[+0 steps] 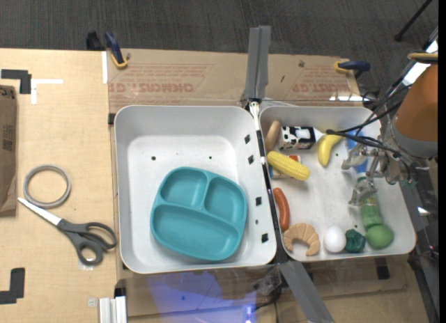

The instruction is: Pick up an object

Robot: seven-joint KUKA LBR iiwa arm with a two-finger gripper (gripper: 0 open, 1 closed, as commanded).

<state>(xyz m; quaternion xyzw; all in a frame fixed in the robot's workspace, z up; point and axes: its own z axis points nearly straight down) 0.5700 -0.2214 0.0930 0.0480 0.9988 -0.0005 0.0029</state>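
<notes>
The right bin [317, 188] holds toy foods: a yellow corn cob [288, 165], a banana [326, 149], a red sausage [281, 207], a croissant [303, 238], a white egg [335, 239], a dark green piece [355, 240], a light green ball [380, 235] and a black-and-white cow-patterned item [300, 137]. My gripper [363, 191] hangs over the right side of this bin, just above a pale green bottle-shaped toy [371, 214]. Whether it touches that toy is unclear.
The left bin [132, 175] contains a teal divided plate [201, 214]. Scissors [70, 227] and a tape roll [47, 185] lie on the bench at the left. Blue clamps [115, 49] hold cardboard behind the bins. Cables trail by the wrist at the right.
</notes>
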